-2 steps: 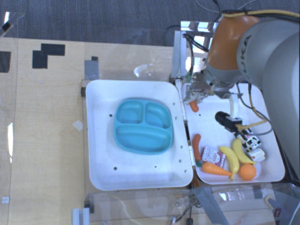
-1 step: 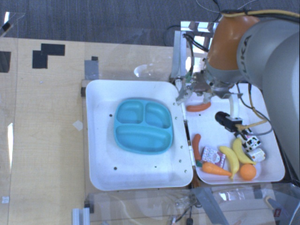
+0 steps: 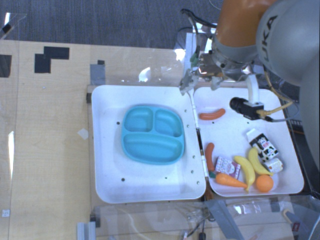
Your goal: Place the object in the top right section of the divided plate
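The plate (image 3: 152,135) is sky blue, in a white bin (image 3: 107,149). Right of the plate lie two orange-red sausages (image 3: 212,115), a red-and-white packet (image 3: 227,165), an orange carrot (image 3: 231,181), yellow bananas (image 3: 250,166), an orange (image 3: 264,183) and a black-and-white spotted carton (image 3: 265,150).
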